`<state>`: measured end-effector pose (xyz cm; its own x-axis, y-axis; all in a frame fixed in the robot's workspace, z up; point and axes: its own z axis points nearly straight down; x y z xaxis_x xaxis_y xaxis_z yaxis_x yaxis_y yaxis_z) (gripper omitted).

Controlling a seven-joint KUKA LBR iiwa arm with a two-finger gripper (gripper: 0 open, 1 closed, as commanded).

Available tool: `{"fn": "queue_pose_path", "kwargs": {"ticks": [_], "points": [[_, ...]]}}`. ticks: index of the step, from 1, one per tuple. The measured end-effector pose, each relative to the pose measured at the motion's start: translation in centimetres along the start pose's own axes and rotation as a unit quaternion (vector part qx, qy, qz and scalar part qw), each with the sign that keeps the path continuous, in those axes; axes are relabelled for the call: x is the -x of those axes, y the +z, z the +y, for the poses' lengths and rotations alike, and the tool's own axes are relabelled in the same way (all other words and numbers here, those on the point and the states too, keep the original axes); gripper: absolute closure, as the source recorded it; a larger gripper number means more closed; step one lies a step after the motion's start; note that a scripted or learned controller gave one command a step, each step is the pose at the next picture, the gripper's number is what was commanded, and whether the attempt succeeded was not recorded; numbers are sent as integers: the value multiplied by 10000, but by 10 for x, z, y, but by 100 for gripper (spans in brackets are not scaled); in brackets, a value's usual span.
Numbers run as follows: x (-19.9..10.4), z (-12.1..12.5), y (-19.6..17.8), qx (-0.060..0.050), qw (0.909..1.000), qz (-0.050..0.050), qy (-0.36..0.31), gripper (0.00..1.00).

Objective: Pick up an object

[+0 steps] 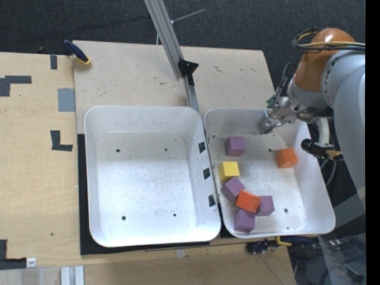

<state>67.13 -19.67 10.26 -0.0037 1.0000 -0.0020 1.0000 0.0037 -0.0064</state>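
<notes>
Two shallow white bins sit side by side on a pale wooden bench (35, 159), their rims rounded and their smooth plastic floors speckled with fine dark grit. The left bin (95, 129) shows a few small dark dots on its floor. The right bin (314, 212) holds a scatter of small blocks, matte and soft-edged like foam.

Farthest back among them lies a purple cube (236, 145), alone near the bin's middle. To its right, close to the right wall, rests an orange cube (286, 158), well apart from the others. A yellow cube (229, 170) sits near the left wall, just beside a second purple block (232, 187) that lies tilted. Against that one leans an orange-red block (248, 202), flatter and wedge-like, touching a small purple block (266, 205) on its right. A larger purple block (244, 221) lies at the near edge of the cluster.

The gripper (268, 123), dull grey metal, hangs over the far right part of the right bin, apart from every block; its tip is blurred, so I cannot tell whether it is open or closed, and nothing is seen held in it. Behind it the glossy orange band (317, 52) curves over the grey arm.

A ribbed aluminium rail (163, 25) slants across the bench's far side.
</notes>
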Motion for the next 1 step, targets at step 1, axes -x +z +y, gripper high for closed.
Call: {"fn": "queue_pose_path", "kwargs": {"ticks": [1], "points": [[0,9,-47,55,10000,5,10,100]]}}
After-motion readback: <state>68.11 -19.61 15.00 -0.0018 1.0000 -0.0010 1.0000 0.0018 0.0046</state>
